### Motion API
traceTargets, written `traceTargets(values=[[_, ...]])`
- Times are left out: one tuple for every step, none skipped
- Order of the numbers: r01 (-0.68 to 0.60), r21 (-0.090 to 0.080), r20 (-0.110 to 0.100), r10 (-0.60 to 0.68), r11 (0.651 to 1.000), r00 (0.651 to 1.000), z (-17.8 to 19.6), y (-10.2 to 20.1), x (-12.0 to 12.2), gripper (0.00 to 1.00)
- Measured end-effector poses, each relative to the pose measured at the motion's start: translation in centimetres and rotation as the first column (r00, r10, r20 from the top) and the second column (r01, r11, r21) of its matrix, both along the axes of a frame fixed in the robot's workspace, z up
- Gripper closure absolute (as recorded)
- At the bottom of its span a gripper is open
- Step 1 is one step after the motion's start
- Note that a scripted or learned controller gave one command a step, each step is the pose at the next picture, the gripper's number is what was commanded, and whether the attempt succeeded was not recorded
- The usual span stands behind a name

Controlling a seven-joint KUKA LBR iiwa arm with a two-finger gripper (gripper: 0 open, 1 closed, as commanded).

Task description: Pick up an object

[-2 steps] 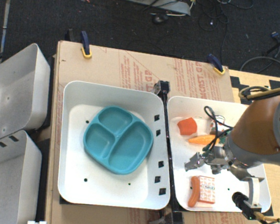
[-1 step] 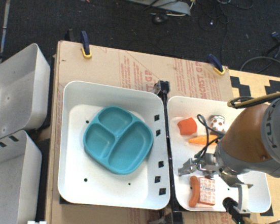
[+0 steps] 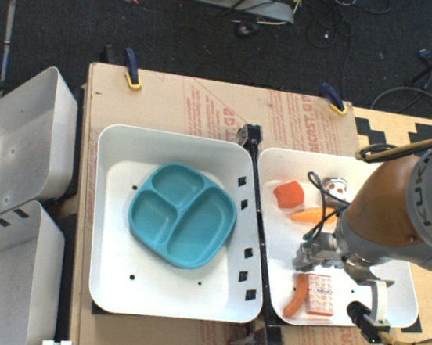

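The right bin (image 3: 280, 164) holds several small objects. An orange-red block (image 3: 290, 193) lies at its back left, and an orange carrot-shaped piece (image 3: 309, 215) lies just in front of it. A small white and orange item (image 3: 336, 187) sits further back. At the front lie a red and white box (image 3: 319, 294) and a reddish sausage (image 3: 295, 300). My gripper (image 3: 309, 256) hangs low over the middle of this bin, between the carrot piece and the box. The arm's grey and orange wrist (image 3: 388, 210) covers the bin's right half.
The left bin (image 3: 107, 193) holds a teal divided plate (image 3: 183, 215). A black divider (image 3: 256, 228) runs between the two bins. Two white containers (image 3: 14, 149) stand off the bench's left side. Yellow clamps (image 3: 133, 74) grip the back edge of the board.
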State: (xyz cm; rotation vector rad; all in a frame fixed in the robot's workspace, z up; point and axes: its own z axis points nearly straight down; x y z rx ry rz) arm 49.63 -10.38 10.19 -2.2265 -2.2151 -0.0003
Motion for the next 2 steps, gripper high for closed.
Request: traceTargets(values=[[-0.007,-0.002,0.005,0.007,1.0,1.0,5.7,0.4,-0.7,1.0],[-0.008,-0.003,0.007,0.008,1.0,1.0,11.9,0.0,-0.8,1.0]])
